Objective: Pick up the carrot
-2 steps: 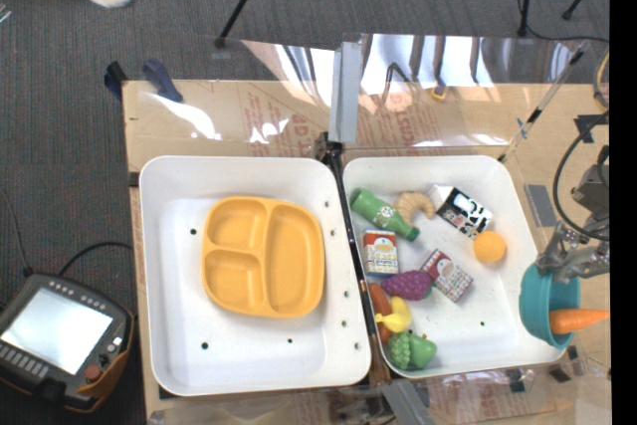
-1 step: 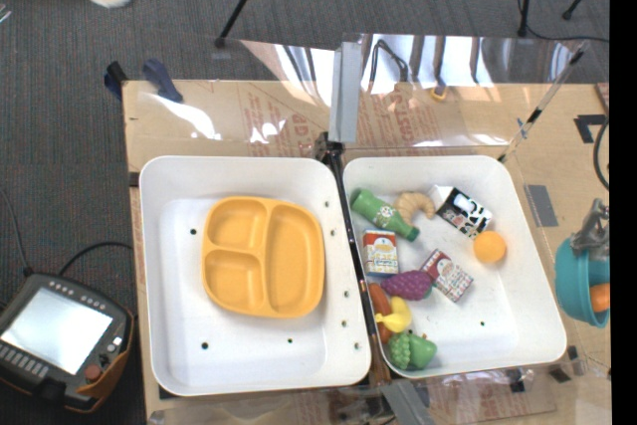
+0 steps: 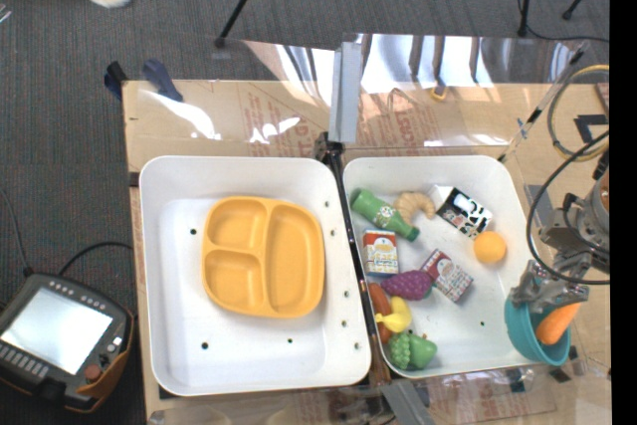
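Note:
The carrot point(image 3: 558, 321), small and orange, lies tilted in a teal bowl point(image 3: 533, 334) at the front right corner of the right bin point(image 3: 498, 172). The bowl overlaps the bin's right rim. My gripper point(image 3: 550, 296) reaches in from the right and hangs directly over the bowl, its tip just above the carrot's upper end. The dark metal of the gripper covers the carrot's top, so I cannot make out whether it touches the carrot.
The right bin also holds a green bottle point(image 3: 383, 214), a black-and-white carton point(image 3: 463, 210), an orange point(image 3: 489, 248), a red can point(image 3: 380, 252), a red box point(image 3: 448, 276), purple grapes point(image 3: 408, 285) and other toy food. The left bin point(image 3: 169, 314) holds a yellow divided plate point(image 3: 265, 256).

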### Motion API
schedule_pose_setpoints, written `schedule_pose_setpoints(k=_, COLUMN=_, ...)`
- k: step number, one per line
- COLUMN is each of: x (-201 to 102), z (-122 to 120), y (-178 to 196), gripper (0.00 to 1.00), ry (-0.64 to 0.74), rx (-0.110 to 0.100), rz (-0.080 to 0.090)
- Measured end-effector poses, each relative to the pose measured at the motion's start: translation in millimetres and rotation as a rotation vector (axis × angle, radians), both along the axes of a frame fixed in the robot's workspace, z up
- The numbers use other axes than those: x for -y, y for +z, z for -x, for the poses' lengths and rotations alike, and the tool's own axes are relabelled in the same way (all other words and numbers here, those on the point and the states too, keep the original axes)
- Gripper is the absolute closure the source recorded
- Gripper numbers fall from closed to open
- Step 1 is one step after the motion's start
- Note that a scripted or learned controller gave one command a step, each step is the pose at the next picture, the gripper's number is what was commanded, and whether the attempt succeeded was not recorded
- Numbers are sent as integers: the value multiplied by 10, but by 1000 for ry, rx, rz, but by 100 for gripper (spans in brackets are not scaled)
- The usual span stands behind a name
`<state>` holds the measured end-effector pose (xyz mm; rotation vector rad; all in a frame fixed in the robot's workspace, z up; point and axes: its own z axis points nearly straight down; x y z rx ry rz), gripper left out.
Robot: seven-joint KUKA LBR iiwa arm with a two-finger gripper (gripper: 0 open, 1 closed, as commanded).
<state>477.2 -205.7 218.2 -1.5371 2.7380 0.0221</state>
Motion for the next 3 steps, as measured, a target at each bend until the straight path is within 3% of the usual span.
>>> schedule_pose_setpoints(k=1, x=54, z=-51, y=869, gripper=100, ry=143, rx=11, rz=10)
schedule_pose_setpoints(k=2, x=-475, z=-235, y=44, gripper=100, ry=294, rx=1, rz=3)
schedule_pose_setpoints(k=3, x=-75, z=-156, y=769, gripper=100, ry=520, rx=10, rz=6)
